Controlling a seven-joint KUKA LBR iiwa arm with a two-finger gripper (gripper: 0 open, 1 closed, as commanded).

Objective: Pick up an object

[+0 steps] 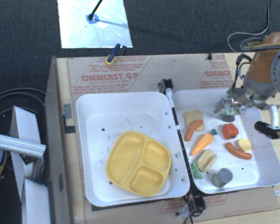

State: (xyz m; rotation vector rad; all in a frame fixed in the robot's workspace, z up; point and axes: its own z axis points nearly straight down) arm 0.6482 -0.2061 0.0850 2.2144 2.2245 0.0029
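The right bin (266, 172) holds several toy foods: a bread slice (194, 116), an orange-red sausage (194, 128), a carrot (201, 143), a red pepper (229, 130), a second sausage (238, 151) beside a yellow piece (244, 145), a bun (206, 159), a green piece (195, 170) and a grey can (222, 177). My gripper (229, 109) hangs low over the bin's far part, just above the red pepper and right of the bread. Its tip is a grey blur with a greenish spot, and no object is clearly between the fingers.
The left bin (97, 112) holds a yellow compartment plate (139, 163). A black divider clip (166, 85) sits at the far end of the ridge between the bins. A black and white fitting (269, 126) juts over the right bin's right rim. Cables run at the far right.
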